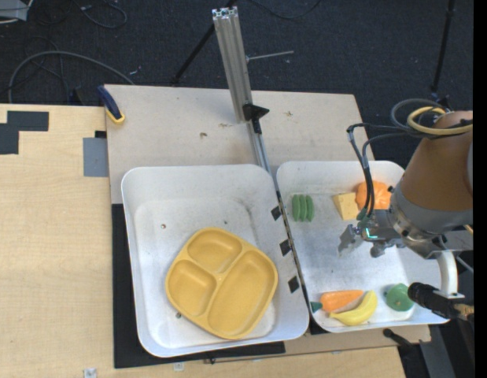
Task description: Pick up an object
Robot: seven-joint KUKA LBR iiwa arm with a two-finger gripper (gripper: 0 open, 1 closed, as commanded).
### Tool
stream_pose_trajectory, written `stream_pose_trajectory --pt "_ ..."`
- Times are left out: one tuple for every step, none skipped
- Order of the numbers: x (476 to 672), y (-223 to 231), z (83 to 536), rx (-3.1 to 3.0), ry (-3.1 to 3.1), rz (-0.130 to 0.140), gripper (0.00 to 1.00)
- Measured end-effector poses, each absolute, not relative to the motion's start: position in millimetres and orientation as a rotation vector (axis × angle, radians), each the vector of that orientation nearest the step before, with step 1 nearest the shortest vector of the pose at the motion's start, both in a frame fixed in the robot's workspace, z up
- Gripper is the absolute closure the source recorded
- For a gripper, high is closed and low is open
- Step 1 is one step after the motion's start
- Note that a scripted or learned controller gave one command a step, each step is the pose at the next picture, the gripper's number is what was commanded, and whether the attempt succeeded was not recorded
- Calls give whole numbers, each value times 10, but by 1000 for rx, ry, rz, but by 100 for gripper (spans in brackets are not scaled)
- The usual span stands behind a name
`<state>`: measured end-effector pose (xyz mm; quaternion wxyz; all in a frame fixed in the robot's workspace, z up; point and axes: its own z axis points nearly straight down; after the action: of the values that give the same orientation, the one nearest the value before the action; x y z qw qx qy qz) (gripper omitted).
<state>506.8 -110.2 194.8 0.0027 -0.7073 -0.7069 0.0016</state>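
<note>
Fingers look spread a bit, nothing between them; gripper hangs over bare floor of the right bin, cheese just beyond, probably lining up.

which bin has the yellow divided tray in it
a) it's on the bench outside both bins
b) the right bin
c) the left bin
c: the yellow divided tray lies flat inside the left bin, while the right bin holds the small toy foods.
</note>
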Motion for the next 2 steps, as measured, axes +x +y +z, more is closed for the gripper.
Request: stream_pose_trajectory --pt "5072 -1104 1955 -2219 -2218 4 0" --pt "5067 -1042 1323 -2215 -2216 8 0"
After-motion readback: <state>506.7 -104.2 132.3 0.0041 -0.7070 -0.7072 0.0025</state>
